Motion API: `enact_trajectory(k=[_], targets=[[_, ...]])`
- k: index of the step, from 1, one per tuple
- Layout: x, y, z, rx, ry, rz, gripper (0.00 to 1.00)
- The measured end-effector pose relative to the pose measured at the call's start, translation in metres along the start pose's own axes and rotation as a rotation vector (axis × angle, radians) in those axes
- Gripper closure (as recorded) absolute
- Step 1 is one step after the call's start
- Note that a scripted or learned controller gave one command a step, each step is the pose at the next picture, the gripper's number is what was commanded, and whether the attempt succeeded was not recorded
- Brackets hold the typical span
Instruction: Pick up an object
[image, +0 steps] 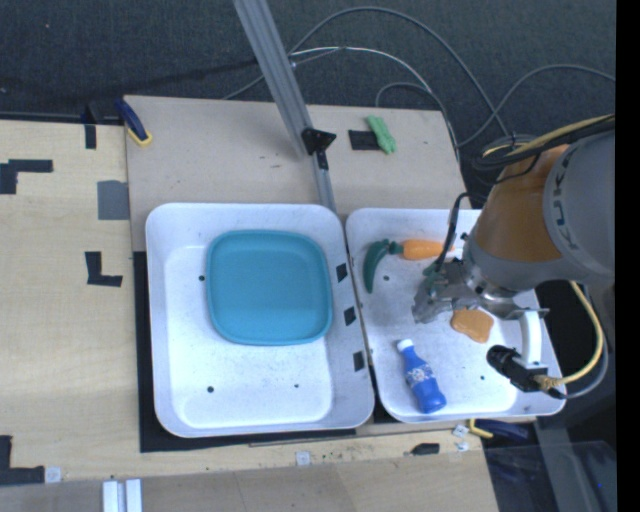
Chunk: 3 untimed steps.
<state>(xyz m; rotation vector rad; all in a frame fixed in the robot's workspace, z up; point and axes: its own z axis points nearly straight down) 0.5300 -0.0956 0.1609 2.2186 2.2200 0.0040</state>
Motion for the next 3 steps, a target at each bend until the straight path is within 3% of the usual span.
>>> enact_trajectory(k=[2,3], targets=[[0.010,-0.001,-0.083,0.002,0.000,0.000,1.00],[0.066,-0.006,-0.070,0.005,0.001,-0.004,1.00]])
